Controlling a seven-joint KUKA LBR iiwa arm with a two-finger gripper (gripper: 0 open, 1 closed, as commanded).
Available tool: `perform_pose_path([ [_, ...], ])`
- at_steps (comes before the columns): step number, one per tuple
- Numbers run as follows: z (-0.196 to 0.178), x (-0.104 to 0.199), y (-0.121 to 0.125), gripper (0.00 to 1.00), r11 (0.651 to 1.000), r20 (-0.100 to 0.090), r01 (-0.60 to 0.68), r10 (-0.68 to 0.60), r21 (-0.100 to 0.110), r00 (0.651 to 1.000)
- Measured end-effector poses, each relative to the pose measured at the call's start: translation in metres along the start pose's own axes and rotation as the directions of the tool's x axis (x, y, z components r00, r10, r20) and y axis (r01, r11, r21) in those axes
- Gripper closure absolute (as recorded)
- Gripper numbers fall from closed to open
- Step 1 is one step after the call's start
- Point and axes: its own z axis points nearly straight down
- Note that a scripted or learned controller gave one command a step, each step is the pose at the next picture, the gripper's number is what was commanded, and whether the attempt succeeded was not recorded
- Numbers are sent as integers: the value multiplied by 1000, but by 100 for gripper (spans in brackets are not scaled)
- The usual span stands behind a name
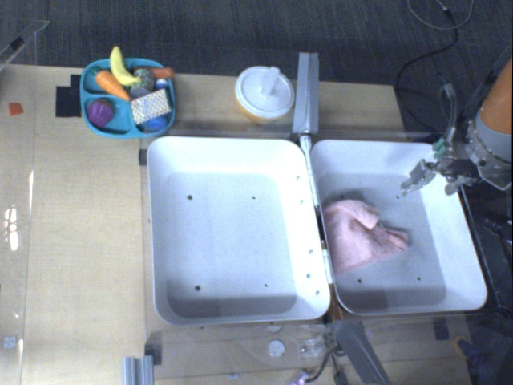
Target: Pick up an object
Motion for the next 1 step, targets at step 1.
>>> perform_pose_path([
  [1, 137, 31, 11, 0, 994, -1, -109, 109, -3, 994],
])
